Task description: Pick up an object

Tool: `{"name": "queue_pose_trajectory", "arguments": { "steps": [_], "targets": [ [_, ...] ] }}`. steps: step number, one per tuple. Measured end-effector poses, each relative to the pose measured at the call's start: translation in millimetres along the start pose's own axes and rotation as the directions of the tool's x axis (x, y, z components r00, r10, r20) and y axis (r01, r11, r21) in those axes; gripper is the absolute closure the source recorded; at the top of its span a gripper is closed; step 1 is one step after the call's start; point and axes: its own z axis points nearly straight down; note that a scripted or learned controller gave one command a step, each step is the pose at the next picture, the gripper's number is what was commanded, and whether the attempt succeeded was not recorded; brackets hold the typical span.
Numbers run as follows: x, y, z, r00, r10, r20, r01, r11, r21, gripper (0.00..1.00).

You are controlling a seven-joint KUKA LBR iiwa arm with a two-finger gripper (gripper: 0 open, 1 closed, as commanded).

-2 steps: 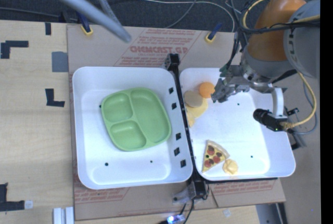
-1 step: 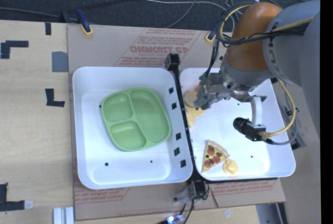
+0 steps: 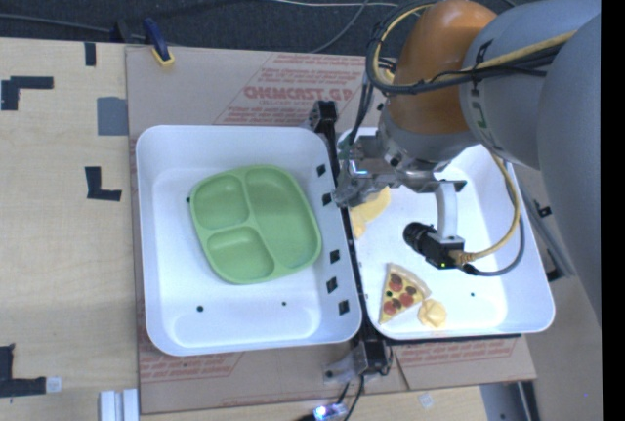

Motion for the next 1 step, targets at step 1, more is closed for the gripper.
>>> {"name": "queue_pose_trajectory", "arguments": {
  "steps": [1],
  "targets": [
    [57.1, -17.3, 7.6, 1.0, 0.0, 0.001, 0.0, 1.0, 0.002, 1.0]
  ]
}}
